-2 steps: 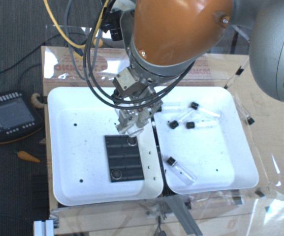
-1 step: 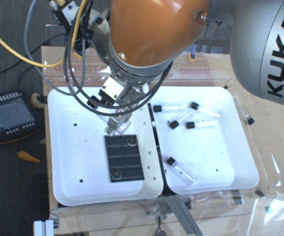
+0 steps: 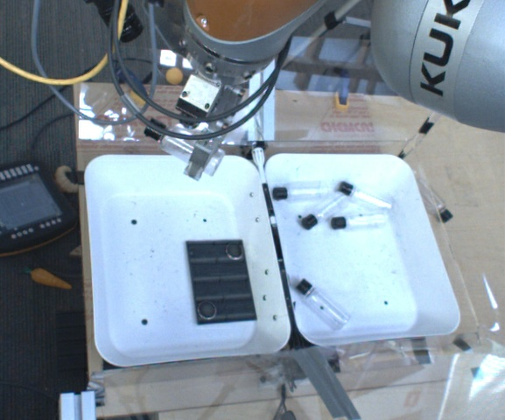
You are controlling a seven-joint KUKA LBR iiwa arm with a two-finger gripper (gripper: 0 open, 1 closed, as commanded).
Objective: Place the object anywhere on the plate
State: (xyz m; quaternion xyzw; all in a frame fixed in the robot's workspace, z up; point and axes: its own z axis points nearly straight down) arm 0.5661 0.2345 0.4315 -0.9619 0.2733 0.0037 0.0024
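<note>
- My pincer hangs over the far edge of the left bin, and between its tips I see what looks like a clear vial lying crosswise; I judge the tips closed on it, though the glare makes the hold hard to read
- The hold looks to be near one end of the vial, so I worry it could pivot or slide out while travelling and land on the bare bin floor
- The plate, a dark ribbed tray, lies nearer me in the same bin, toward its right side; it is small, so a release from height could let the vial bounce or roll off
- Two small rings already sit on the plate, one far, one near; landing on one could tip the vial off
- Loose black-capped vials lie in the right bin, just across the wall, where a stray drop could end up
- Cables hang close by the wrist and could snag
</note>
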